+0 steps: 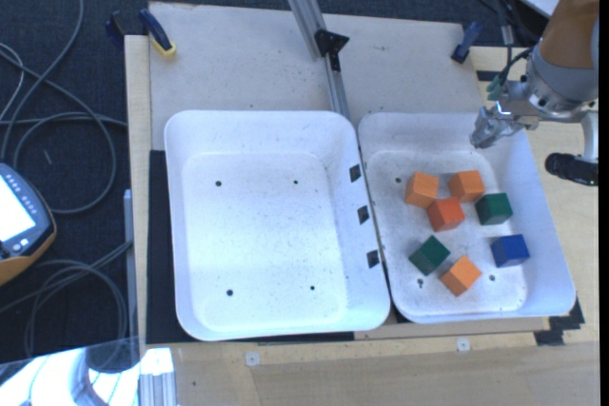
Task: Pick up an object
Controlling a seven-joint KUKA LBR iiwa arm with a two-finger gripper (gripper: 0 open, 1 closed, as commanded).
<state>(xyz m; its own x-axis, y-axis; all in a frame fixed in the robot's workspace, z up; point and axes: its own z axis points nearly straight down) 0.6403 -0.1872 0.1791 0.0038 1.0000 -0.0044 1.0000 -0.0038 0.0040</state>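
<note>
Several small blocks lie in the right bin [533, 204]: an orange block [422, 188], an orange block [466, 185], a red-orange block [444, 214], a dark green block [494, 207], a blue block [510, 249], a green block [429, 255] and an orange block [461, 275]. My gripper [485, 130] hangs over the bin's far right part, above and behind the blocks. Nothing shows between its tips, which are apart from every block.
The left bin [190, 147] stands beside the right one. A metal post [304, 5] slants across the back of the bench. Blue clamps [157, 31] sit at the bench's far corners. Cables lie on the dark floor around.
</note>
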